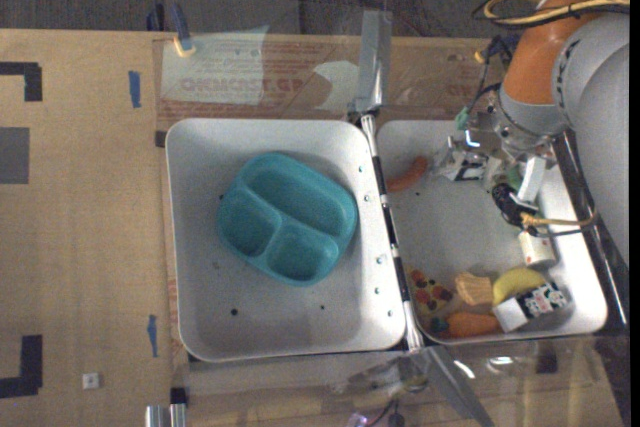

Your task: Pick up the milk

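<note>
Since the small cow-print white milk carton [532, 303] sits jammed against a yellow banana [517, 281], the pincer [478, 158], grip state unclear, could snag both.

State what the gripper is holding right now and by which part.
Cannot be told. The gripper sits over the far end of the right bin, its fingertips too cluttered to read. The milk lies apart at the near end.

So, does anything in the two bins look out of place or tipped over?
Yes. The milk carton lies on its side in the right bin's near corner, crowded against the banana and carrot. In the left bin, the teal divided plate sits askew to the walls.
</note>
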Robot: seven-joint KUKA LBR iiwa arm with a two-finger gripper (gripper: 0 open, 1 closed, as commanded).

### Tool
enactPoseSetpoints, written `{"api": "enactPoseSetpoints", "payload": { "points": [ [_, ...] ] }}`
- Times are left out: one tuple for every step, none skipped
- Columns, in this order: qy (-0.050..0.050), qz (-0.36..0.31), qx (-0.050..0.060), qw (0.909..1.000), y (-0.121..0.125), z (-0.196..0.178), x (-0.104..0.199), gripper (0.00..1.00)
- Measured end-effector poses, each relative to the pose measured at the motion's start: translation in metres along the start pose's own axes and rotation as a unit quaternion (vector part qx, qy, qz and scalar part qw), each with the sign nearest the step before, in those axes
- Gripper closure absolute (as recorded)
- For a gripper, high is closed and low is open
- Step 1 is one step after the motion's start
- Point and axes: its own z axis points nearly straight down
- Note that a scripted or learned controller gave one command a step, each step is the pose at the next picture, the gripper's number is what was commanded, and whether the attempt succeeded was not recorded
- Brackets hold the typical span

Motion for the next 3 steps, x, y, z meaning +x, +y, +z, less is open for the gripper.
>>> {"api": "enactPoseSetpoints", "payload": {
  "points": [
    [-0.001, 0.0, 0.007, 1.0, -0.003, -0.007, 0.001, 1.0],
    [-0.005, 0.018, -0.023, 0.9996, -0.013, -0.109, 0.093, 1.0],
    [-0.008, -0.102, -0.02, 0.9946, -0.001, -0.062, 0.033, 1.0]
  ]
}}
